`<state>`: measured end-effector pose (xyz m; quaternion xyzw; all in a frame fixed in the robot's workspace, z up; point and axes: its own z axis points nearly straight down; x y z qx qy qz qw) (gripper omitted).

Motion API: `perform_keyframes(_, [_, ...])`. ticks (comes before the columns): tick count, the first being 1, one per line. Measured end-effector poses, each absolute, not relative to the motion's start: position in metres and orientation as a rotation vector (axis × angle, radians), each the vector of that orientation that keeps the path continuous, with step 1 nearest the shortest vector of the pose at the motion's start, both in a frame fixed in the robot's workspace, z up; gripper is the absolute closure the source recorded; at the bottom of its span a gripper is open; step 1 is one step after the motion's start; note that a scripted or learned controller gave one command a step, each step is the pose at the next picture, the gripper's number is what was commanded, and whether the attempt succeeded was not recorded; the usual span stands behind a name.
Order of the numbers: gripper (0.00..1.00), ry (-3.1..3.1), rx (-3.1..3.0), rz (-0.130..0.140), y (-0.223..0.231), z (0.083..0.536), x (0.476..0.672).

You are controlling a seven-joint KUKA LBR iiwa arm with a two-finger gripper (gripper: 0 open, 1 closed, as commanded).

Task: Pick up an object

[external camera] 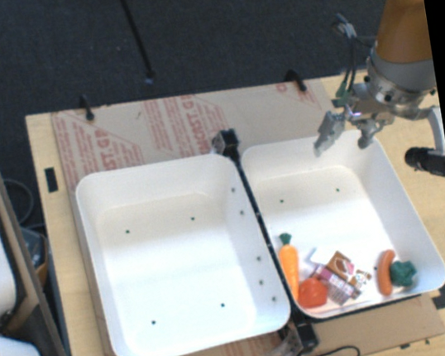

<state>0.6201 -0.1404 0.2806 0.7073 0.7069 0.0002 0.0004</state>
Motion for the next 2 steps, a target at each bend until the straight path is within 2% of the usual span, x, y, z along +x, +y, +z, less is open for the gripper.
perform_keyframes(1, [0.0,2.219,2.229,-0.004,-0.167,0.228,0.551])
perform_keyframes(2, [0.0,2.217,2.225,-0.001,-0.179,0.226,0.502])
